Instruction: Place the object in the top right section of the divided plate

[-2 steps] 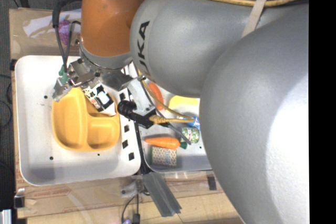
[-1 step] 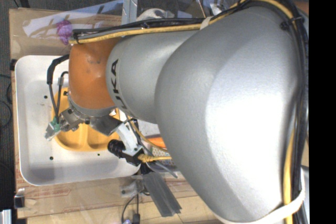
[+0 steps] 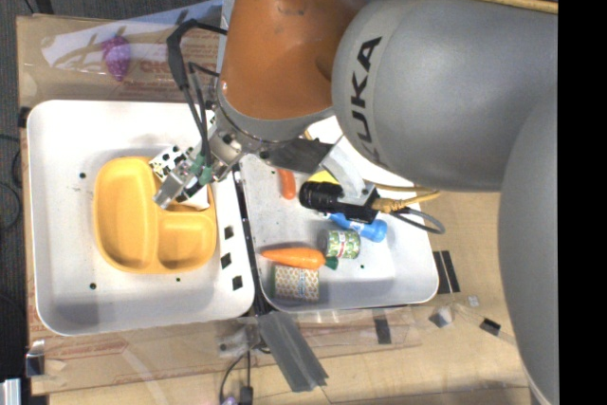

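Note:
A yellow divided plate (image 3: 128, 223) lies in the left white bin (image 3: 57, 299). My gripper (image 3: 173, 185) hangs low over the plate's upper right part, close to the bin's right wall. Just beneath the gripper a small orange-brown patch (image 3: 199, 201) shows at the plate's edge; I cannot tell what it is or whether it is held. The arm's orange band and grey body cover the top of the right bin.
The right bin (image 3: 417, 285) holds a carrot (image 3: 294, 256), a green can (image 3: 343, 244), a blue object (image 3: 365, 228), a patterned roll (image 3: 297, 282) and a small orange piece (image 3: 286, 183). A purple item (image 3: 116, 57) lies on the bench behind the left bin.

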{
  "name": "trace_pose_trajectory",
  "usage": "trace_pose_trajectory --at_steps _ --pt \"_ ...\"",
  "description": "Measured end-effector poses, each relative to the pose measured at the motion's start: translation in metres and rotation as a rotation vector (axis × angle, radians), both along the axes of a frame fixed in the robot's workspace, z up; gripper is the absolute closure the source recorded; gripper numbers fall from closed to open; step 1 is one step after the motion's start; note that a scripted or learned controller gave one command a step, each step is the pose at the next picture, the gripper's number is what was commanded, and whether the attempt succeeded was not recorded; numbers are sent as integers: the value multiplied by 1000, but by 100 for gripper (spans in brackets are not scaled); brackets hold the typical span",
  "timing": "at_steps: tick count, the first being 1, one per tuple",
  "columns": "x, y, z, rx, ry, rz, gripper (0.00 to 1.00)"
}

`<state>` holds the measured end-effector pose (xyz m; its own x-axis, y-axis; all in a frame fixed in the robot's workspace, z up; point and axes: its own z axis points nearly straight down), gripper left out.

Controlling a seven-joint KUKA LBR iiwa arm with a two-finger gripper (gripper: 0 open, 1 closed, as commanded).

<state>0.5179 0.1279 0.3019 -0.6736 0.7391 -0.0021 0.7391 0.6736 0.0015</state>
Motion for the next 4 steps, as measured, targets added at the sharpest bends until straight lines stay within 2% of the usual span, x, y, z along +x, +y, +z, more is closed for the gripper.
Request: trace_pose_trajectory --at_steps 4 --pt "0 0 0 0 1 0 0"
